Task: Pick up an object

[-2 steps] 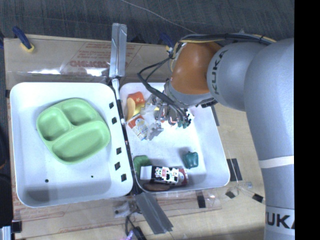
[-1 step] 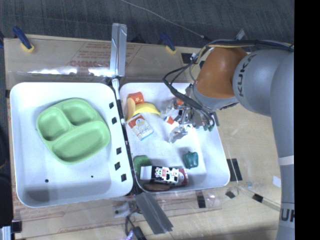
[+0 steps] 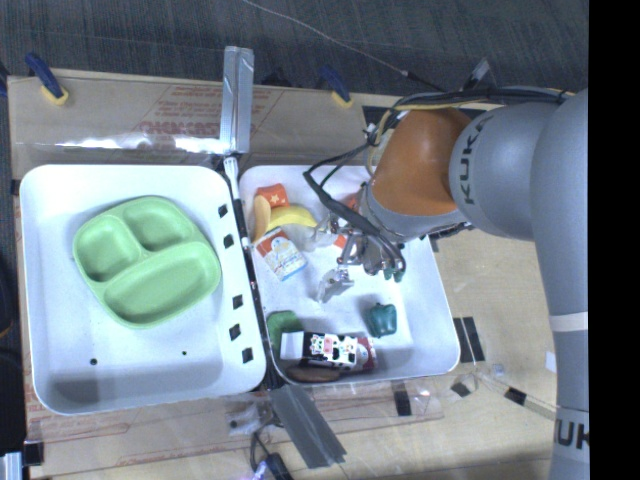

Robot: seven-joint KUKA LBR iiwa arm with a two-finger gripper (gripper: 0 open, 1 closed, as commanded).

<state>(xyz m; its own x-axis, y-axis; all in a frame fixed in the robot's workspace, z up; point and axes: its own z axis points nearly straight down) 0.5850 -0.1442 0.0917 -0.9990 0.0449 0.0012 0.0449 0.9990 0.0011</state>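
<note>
In right bin (image 3: 440,298), pincer (image 3: 335,283) beside teal toy (image 3: 381,319)

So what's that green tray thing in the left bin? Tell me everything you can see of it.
The green tray is a light green divided plate, plastic by its look, with rounded corners and three hollows: two small ones toward the upper left and one long one along the lower right. It lies flat, turned at a slant, on the floor of the left bin, nearer its upper half. Nothing sits in its hollows, and nothing else touches it.
</note>
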